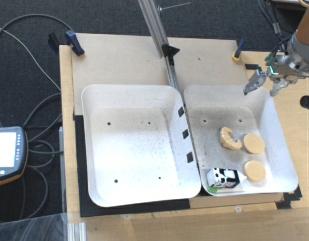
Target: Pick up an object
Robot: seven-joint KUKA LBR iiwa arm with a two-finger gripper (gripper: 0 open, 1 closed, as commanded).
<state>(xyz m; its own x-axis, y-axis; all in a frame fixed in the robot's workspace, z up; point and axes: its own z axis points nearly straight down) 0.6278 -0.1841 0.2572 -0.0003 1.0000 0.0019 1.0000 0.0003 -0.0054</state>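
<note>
The right bin (275, 134) holds everything, clustered toward its near right corner: a black-and-white carton (223, 178) at the near edge, two tan discs (253, 143) (255, 170), and a curved pastry (229, 139). The gripper (266, 85) hangs over the bin's far right corner, jaws apart and empty.
</note>
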